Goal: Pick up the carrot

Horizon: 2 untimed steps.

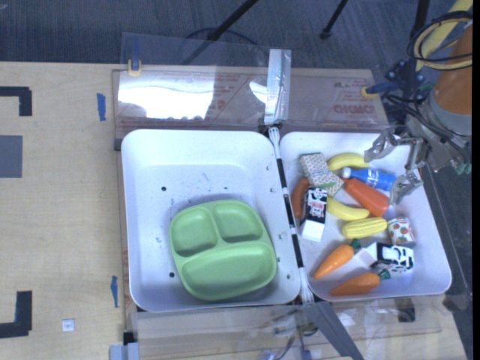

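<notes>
— Where is your hand right now?

— My gripper [395,165] hangs over the far right part of the right bin [439,265], reaching in from the right side. Its two fingers [381,145] stand spread apart, released, with nothing between them. One fingertip sits just beyond the blue bottle [373,178], the other just to the right of it.

— And the carrot?

— There are several orange pieces, so I'll place each from the blue bottle. One carrot [334,259] lies well toward the near side of it, tilted, with its green end pointing up and to the right. A second carrot [358,283] lies nearer still, almost at the bin's front edge, its green end beside a black-and-white carton [395,256]. A third orange piece [367,196] lies right against the bottle's near side, close under my fingers; I cannot tell whether it is a carrot.

— What else sits around the bottle?

— A banana [346,160] touches its far side, and a second banana [346,209] lies on the near side past the orange piece. A corn cob [365,227] comes next. A strawberry-print cup [400,232] stands near and to the right. To the left are a patterned box [318,169] and a small milk carton [316,211].

— And the other bin?

— The left bin [150,163], well left of the bottle, holds a green divided plate [222,249].
</notes>
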### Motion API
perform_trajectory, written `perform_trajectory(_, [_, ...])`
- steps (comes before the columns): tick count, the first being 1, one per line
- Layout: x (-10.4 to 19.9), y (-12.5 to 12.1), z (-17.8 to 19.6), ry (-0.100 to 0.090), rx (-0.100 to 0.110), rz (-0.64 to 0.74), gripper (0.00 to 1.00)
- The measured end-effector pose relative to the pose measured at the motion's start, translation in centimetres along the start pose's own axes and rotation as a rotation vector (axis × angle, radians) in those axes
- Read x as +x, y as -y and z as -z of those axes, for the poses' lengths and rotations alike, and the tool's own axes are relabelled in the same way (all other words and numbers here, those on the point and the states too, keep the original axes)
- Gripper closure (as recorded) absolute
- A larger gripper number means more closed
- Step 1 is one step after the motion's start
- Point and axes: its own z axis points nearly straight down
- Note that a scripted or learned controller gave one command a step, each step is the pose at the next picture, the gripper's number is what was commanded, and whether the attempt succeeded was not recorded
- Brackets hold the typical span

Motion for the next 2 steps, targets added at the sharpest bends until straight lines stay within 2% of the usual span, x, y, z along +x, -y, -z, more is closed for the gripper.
perform_trajectory(1, [2.6, 1.5, -9.2, 0.028, 0.012, -0.03, 0.0])
perform_trajectory(2, [-3.2, -3.1, -5.5, 0.004, 0.001, -0.271, 0.0])
